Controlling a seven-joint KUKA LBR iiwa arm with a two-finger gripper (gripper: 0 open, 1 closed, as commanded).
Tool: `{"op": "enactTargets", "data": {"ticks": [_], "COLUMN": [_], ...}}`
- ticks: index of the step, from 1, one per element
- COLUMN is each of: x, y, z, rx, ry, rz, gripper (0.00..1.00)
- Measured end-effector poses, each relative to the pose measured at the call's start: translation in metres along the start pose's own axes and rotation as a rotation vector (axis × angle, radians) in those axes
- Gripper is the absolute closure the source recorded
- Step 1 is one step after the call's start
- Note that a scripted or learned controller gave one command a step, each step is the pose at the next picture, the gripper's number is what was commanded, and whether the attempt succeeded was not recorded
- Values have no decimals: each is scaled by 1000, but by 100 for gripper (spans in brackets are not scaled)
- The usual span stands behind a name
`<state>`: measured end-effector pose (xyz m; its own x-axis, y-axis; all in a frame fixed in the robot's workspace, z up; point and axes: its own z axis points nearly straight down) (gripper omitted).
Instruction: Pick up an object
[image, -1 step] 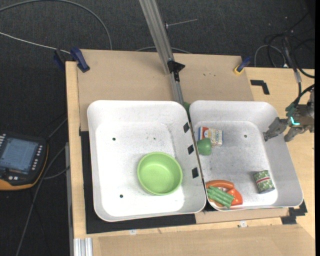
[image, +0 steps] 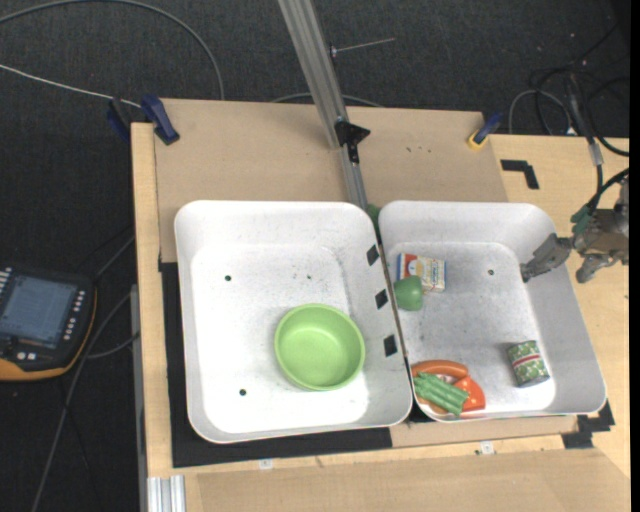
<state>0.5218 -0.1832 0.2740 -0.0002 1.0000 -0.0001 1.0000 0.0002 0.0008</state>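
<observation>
Claw (image: 562, 262) hangs spread wide and holding nothing over the right bin's (image: 566, 330) far edge. Green can (image: 527, 362) lies nearer, inside that bin. Coming down there, it might bump the wall.

Cut off by the right edge: the gripper (image: 566, 256), with the arm behind it out of frame. Too small and dark to tell whether open or shut. Label on the small carton (image: 421, 271) too blurred to read. Print on the green can (image: 527, 363) likewise illegible. Half hidden by the frame's left edge: the handheld pendant (image: 40, 320). Lower rim of the orange plate (image: 447, 390) partly lost behind the right bin's (image: 560, 330) lip
</observation>
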Motion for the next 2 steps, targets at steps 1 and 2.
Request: {"op": "enactTargets", "data": {"ticks": [1,2], "x": [0,1], "y": [-1,-5], "z": [62,105], "rx": [5,4], "ry": [1,1], "rz": [0,0], "gripper": [0,0]}}
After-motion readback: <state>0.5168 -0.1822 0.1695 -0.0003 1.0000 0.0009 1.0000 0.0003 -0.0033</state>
